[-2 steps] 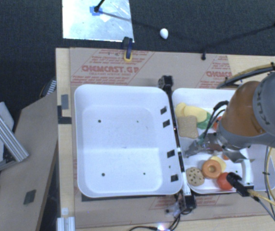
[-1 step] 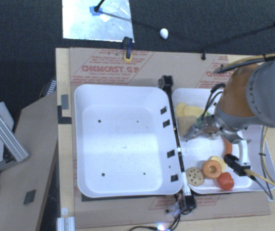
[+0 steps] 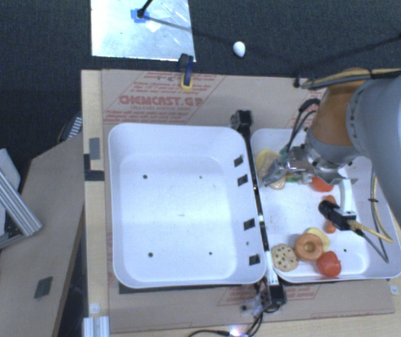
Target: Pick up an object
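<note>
My gripper is low over the back left part of the right bin, right at a pale yellow object lying by the bin's left wall. The gripper's tip overlaps that object's near edge, and I cannot tell whether it touches it. A small green piece and a red-orange piece lie just right of the gripper, partly under the wrist. Along the bin's front edge lie a cookie, a glazed donut, a red piece and a small yellow piece.
The left bin sits beside the right one, with a black-clipped divider between them. An orange carrot-like piece lies mid-right, under a cable. The arm's grey body covers the right bin's back right part.
</note>
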### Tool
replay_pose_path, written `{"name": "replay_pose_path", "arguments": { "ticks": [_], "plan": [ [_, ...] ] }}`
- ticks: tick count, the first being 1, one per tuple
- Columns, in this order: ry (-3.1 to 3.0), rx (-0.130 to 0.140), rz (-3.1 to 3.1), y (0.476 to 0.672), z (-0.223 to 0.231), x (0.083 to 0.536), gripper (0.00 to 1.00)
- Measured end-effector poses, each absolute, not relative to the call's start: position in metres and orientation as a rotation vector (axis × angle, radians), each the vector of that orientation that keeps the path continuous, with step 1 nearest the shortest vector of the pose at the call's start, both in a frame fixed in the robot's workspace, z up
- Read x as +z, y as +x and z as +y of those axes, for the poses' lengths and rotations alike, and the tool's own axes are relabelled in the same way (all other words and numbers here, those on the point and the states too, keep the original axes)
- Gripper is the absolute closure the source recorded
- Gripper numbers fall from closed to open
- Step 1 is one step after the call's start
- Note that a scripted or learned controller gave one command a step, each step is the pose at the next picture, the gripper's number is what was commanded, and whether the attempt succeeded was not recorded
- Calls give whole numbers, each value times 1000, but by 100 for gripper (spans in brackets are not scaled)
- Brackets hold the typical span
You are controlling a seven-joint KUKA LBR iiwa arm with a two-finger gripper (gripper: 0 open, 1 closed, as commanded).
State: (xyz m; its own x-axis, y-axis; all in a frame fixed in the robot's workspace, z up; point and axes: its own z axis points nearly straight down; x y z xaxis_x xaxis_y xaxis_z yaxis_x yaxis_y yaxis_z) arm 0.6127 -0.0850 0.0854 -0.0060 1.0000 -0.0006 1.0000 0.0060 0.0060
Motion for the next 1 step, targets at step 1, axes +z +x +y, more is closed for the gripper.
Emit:
{"name": "replay_pose_path", "arguments": {
  "ticks": [1],
  "plan": [
    [2211,6,2225,656,-86,86,0]
  ]
}}
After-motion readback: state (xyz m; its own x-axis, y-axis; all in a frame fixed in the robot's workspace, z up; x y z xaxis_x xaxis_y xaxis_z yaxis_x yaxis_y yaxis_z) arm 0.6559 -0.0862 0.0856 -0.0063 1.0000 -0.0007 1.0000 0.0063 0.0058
